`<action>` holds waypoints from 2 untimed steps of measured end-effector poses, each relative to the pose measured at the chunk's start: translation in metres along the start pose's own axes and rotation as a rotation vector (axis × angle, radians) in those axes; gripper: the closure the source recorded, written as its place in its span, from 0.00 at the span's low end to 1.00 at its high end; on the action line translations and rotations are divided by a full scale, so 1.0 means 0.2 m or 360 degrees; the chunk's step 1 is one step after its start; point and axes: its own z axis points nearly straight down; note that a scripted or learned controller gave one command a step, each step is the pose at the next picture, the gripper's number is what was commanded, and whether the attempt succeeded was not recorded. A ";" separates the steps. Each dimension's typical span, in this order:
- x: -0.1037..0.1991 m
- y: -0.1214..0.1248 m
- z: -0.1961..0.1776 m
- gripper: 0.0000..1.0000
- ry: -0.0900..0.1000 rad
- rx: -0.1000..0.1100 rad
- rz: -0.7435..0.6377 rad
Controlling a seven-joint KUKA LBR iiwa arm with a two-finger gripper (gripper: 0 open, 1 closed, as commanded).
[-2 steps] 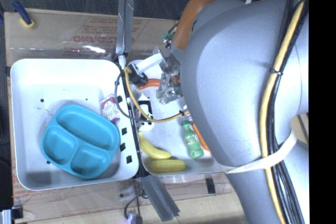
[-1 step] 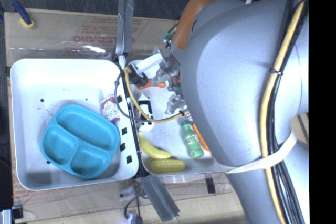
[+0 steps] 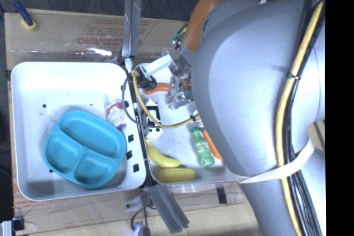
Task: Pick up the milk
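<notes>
Dark carpet runs along the top of the frame behind a cardboard-topped bench (image 3: 66, 30) carrying two white bins. From my seat, the left bin (image 3: 27, 119) holds a blue divided plate (image 3: 83, 147) at lower left, and the milk (image 3: 115, 114), a small carton with a dark red and white printed face, sits just beside the plate's upper right corner, close against the wall between the bins. Over the right bin (image 3: 182, 179) the grey arm (image 3: 260, 80) fills most of the frame's right and covers much of that bin. Below it I see a banana (image 3: 160, 157), a corn cob (image 3: 176, 174), a green bottle (image 3: 202, 147) and a carrot (image 3: 212, 147). I see the gripper (image 3: 177, 88) at centre frame above the right bin, well apart from the milk; I cannot tell its state.
</notes>
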 end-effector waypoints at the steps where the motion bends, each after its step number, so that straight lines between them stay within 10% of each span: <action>1: 0.00 0.00 0.00 0.00 0.0000 0.0000 0.0000; 2: 0.00 0.00 -0.03 1.00 -0.0014 0.0003 -0.0014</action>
